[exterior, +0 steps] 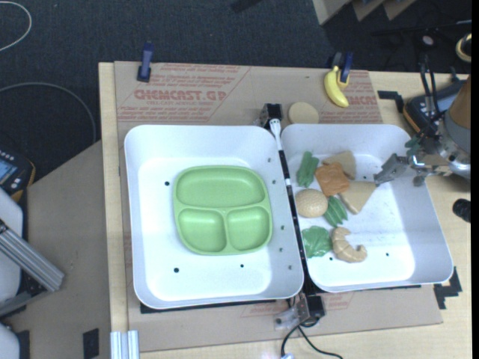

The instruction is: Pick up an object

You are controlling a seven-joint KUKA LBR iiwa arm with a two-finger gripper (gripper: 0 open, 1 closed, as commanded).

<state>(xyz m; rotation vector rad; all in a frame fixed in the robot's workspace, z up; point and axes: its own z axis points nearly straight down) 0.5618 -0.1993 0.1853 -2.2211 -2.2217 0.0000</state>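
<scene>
Closest to the camera, the green divided plate (222, 217) sits in the middle of the left bin (142, 200). Across the divider from that plate, the right bin (419, 245) holds a cluster of play food: a croissant (348, 246), a pale bun (311, 203), an orange-brown piece (332, 178), a tan wedge (358, 197) and green leafy bits (307, 168). My gripper (391, 170) hovers on the far side of that cluster from the plate, fingers parted and holding nothing, just beside the wedge. Beyond the right bin lie a banana (336, 88) and a tan disc (303, 113)
</scene>
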